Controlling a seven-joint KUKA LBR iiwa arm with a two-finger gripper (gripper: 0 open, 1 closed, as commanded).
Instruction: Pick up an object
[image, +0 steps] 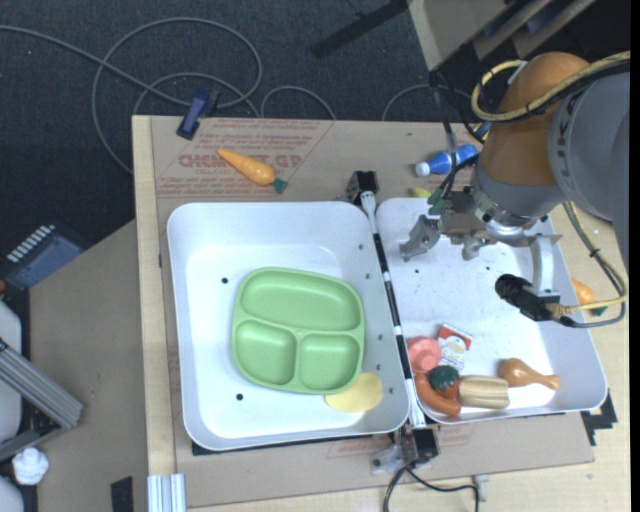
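My gripper (444, 246) hangs over the far part of the right bin (480, 320), its fingers spread apart with only bare bin floor showing between them. The toys lie in a cluster at that bin's near edge: a pink piece (424, 353), a red and white packet (453, 345), a dark-topped red piece (440, 385), a tan bun (483, 392) and a brown drumstick (526, 374). The gripper is well apart from all of them, toward the far side.
The left bin (200, 300) holds a green divided plate (297, 330) and a pale yellow piece (354, 394). A toy carrot (250, 167) and a blue marker (447, 160) lie on the bench behind the bins. A black cable fitting (522, 295) hangs beside the arm.
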